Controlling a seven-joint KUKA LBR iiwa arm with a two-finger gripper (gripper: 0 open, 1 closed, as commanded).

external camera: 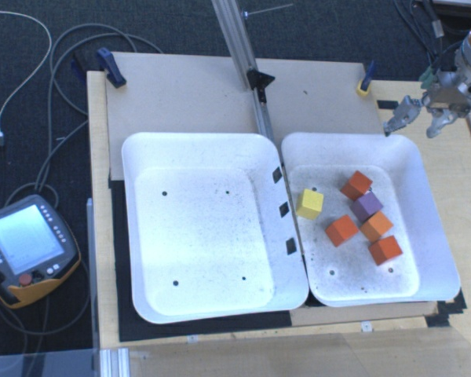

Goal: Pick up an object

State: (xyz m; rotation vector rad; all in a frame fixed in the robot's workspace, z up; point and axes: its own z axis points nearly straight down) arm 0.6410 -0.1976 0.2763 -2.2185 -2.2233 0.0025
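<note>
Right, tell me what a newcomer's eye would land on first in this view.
The cluster of coloured blocks in the right bin draws the eye first: a yellow block sits apart on the left, with four orange blocks and a purple block bunched beside it. Above the bin's far right corner hangs the hand, fingers spread, holding nothing. The left bin is plain white by contrast.

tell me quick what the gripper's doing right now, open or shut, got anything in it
gripper: open, fingers spread, nothing between them; it hangs above the back right corner of the right bin, away from the blocks.
</note>
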